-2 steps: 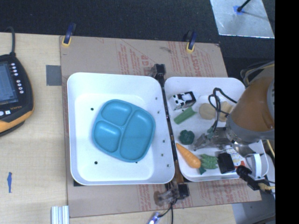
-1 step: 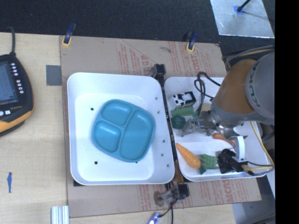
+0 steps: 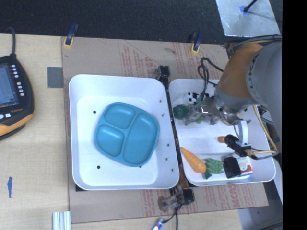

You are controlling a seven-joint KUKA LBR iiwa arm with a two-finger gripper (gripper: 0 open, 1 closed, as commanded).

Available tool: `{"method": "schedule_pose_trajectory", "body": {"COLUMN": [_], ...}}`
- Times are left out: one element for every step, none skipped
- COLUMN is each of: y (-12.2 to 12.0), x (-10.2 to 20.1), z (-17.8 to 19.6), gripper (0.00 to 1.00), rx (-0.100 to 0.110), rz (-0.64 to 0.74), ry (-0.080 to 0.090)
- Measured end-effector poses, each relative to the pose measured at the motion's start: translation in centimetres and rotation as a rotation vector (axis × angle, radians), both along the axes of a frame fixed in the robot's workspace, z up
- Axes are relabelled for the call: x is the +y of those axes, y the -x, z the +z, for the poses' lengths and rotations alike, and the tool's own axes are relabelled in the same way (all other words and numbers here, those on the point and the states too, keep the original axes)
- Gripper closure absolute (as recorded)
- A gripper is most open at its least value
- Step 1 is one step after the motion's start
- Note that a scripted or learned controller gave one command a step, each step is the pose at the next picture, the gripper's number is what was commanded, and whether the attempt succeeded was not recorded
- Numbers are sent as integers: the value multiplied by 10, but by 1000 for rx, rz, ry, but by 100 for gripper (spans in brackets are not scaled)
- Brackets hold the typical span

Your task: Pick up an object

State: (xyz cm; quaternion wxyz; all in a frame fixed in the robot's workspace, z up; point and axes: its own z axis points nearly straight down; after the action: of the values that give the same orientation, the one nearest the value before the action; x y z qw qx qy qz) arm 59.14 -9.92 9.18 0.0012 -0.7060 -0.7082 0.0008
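no label or writing reads clearly. the toy carrot (image 3: 193, 160) lies in the right bin (image 3: 268, 145), near its left wall, long axis slanting from far-left to its green top (image 3: 214, 166) at near-right. the gripper (image 3: 200, 113) reaches toward the bin's far-left; whether it grips anything, i cannot tell.

Robotics lab — teach pendant (image 3: 12, 92) on bench, clamped cardboard (image 3: 144, 51) under white bins (image 3: 81, 128).

Both bins (image 3: 120, 176) are viewed from above at a slant, the bench (image 3: 33, 152) being seen from moderate height.
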Motion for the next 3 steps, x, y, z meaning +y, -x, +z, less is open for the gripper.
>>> {"method": "schedule_pose_trajectory", "body": {"y": [34,73,63], "x": [-21,-77,-66], "z": [82,96,4], "gripper": [0,0,0], "rx": [-2,0,-14], "rz": [0,-1,3], "ry": [1,1,7]}}
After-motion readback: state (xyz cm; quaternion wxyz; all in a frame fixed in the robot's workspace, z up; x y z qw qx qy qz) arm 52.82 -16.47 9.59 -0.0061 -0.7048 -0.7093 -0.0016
